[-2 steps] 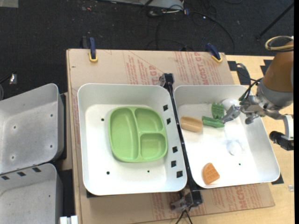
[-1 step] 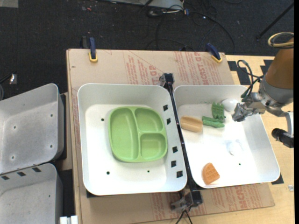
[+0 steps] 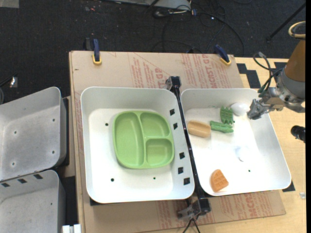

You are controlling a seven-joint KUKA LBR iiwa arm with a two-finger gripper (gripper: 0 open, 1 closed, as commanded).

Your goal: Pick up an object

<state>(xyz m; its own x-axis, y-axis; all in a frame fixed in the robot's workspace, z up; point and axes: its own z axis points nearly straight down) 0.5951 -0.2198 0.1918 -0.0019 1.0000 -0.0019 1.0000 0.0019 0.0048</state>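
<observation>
Fingers (image 3: 254,109), state unclear, above right white bin (image 3: 272,144) on cardboard-topped bench (image 3: 131,67).

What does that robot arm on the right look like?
The arm is grey metal with an orange band above its wrist. It ends in a small grey gripper, a blocky, mechanical-looking piece. A thin dark cable runs beside the wrist.

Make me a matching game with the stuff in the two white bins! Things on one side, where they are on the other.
Things:
1. green divided plate
2. orange waffle-shaped toy
3. tan bread-roll toy
4. gripper

Places:
A. right bin, near front edge
B. right bin's far right rim
C. left bin, middle
D. right bin, near the divider

Pairs: 1-C, 2-A, 3-D, 4-B
</observation>
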